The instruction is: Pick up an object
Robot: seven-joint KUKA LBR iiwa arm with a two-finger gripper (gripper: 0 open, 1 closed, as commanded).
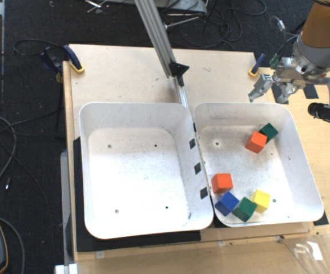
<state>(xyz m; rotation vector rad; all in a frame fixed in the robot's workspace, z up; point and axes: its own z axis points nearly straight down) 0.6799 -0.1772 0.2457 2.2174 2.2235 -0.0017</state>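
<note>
Since no one block is named by the task, the orange cube near the far side of the right bin is judged the likeliest target: it lies nearest the gripper and is touched only by a dark green cube at its far right corner. Four more blocks are clustered at the near edge of the same bin: an orange cube, a blue cube, a green cube and a yellow cube, the last three packed against one another. No blocks are seen in the left bin.

The gripper is seen above the bench beyond the bin's far rim, well apart from every block. Nothing is held between its fingers, which appear spread apart.

For a clean grasp, the fingers should be aligned across the orange cube's two free faces, away from the green neighbour, and lowered straight down. A descent centred on the cube is advised, as a finger landing on its top would likely knock it aside
</note>
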